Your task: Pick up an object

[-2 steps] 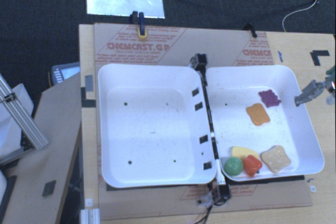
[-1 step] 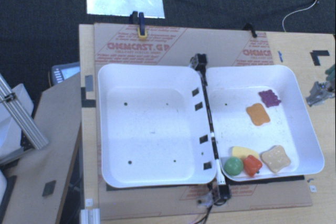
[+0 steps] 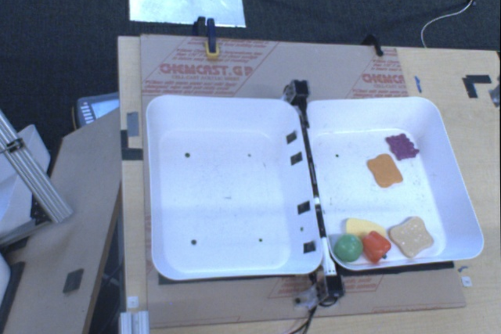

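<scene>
Toy food pieces sit in my right bin: purple cluster, orange slab, toast, green ball.

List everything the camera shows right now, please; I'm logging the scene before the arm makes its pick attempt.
White bins: two, side by side on the bench; left bin, right bin.
Purple piece: one, right bin, far right area.
Orange flat piece: one, right bin, just in front of the purple piece.
Yellow piece: one, right bin, near edge.
Green ball: one, right bin, near-left corner.
Red piece: one, right bin, beside the green ball.
Toast slice: one, tan, right bin, near edge, right of the red piece.
Clamp: one, yellow and black, far edge of the bench.
</scene>
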`<action>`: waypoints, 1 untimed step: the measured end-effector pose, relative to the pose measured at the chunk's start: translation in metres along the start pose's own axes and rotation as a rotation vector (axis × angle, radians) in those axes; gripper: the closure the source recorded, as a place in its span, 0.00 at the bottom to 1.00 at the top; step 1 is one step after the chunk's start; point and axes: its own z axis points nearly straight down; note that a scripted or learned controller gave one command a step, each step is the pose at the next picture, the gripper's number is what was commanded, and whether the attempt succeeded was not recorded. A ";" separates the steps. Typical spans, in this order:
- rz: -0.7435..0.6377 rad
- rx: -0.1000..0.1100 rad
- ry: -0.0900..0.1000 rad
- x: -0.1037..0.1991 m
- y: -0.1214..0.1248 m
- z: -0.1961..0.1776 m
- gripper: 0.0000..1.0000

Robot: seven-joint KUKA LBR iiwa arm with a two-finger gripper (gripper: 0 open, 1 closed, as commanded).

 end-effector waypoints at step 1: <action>0.008 0.027 0.004 -0.027 0.000 0.102 1.00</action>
